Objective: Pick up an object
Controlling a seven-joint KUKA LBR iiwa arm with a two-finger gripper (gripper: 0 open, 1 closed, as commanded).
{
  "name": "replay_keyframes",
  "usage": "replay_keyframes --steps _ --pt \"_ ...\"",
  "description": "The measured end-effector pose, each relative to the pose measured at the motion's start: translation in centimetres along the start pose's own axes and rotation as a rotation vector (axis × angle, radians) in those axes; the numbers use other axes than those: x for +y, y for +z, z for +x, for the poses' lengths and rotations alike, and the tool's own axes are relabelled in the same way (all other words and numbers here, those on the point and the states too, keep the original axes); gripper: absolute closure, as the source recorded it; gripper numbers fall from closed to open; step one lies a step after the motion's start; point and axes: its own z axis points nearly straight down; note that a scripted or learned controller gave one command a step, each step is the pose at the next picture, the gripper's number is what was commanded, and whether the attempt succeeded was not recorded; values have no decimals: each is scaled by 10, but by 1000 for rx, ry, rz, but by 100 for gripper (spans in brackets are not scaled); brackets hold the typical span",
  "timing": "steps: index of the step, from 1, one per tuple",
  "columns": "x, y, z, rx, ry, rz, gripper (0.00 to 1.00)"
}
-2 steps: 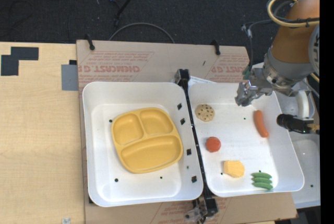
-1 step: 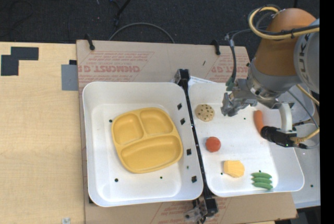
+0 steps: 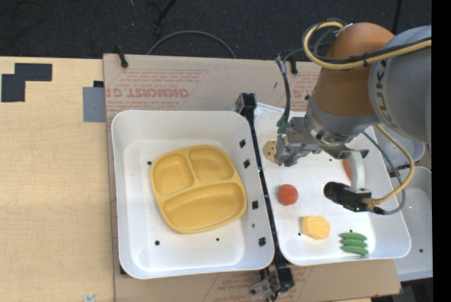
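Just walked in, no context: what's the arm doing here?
The arm reaches over the right bin, with its gripper low at the bin's far left corner, right beside a tan disc. Nothing can be seen in its grip. A red ball, a yellow block and green pods lie nearer the camera in the same bin. The left bin holds a yellow tray, away from the gripper.

SITE: robotics lab | EVIDENCE: industrial arm [image 3: 352, 82] above two white bins [image 3: 134, 237] on wooden bench [image 3: 49, 188] | loose cables [image 3: 190, 36] on dark floor [image 3: 84, 5] beyond the gripper [image 3: 285, 155]
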Motion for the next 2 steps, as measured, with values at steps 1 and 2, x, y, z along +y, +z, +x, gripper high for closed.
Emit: replay_keyframes --steps 1,2 --pt "-20 7 45 0 0 1 100" --pt "-33 10 104 -1 0 0 100"
